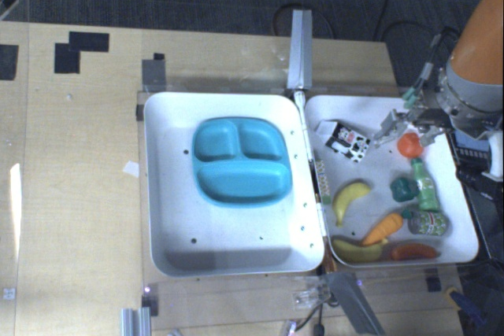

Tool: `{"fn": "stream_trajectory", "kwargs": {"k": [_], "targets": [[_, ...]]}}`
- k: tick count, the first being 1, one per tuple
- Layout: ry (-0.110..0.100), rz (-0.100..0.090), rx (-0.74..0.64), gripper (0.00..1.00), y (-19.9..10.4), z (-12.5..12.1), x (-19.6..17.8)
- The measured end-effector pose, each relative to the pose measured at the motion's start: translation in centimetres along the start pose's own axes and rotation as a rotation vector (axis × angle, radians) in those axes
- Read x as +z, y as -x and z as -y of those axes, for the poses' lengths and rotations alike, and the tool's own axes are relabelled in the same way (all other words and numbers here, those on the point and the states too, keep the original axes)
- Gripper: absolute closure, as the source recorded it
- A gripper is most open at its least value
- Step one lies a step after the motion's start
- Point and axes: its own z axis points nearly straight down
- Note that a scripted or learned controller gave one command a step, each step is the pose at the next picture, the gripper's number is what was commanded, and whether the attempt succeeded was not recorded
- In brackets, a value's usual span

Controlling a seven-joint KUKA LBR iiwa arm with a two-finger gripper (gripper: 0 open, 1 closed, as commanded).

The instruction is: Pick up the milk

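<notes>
One target: milk (347, 141), small black-and-white carton, tipped flat in right bin (469, 244), upper left of banana (350, 199).
gripper (391, 127): just right of milk, apart from it, likely lined up to approach.
finger state: blurred, cannot tell.
grasp: not yet made.

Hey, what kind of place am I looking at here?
Probably a robotics lab bench for pick-and-place trials: two white bins bolted side by side, toy food such as a banana and carrot, and a robot arm reaching in.
</notes>
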Motion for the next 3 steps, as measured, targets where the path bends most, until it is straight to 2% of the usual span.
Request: {"fn": "stream_trajectory", "kwargs": {"k": [1, 2, 3], "targets": [[-0.001, -0.001, -0.246, 0.0, -2.6, -7.0, 9.0], [-0.001, -0.001, -0.214, 0.0, -6.9, -3.3, 9.2], [0.0, -0.001, -0.327, 0.0, -4.6, -3.3, 9.2]]}}
